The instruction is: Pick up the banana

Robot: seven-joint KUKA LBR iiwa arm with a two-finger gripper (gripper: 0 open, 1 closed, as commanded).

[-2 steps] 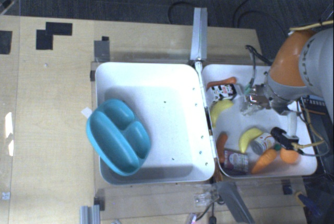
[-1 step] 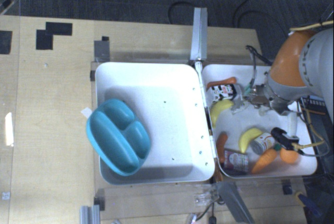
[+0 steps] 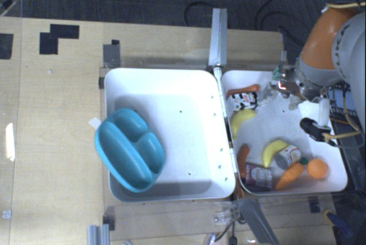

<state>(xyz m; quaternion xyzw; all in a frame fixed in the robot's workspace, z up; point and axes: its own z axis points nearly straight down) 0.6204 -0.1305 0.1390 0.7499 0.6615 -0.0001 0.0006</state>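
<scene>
Wooden counter (image 3: pixel 51 124) carrying two white bins. Left bin (image 3: pixel 171 89): blue divided dish (image 3: pixel 130 148). Right bin (image 3: pixel 337 178): banana (image 3: pixel 273 152) near front, touching can (image 3: pixel 287 156); carrot (image 3: pixel 290 176), orange (image 3: pixel 317 168) beside. Tool (image 3: pixel 286 85) over right bin's rear edge, well apart from banana; opening cannot be told.

You have open floor in the middle of the right bin (image 3: pixel 337 181). At its lower edge, a can (image 3: pixel 289 156) touches the banana (image 3: pixel 273 152), with a carrot (image 3: pixel 289 176) and orange (image 3: pixel 317 168) crowding beside.
</scene>
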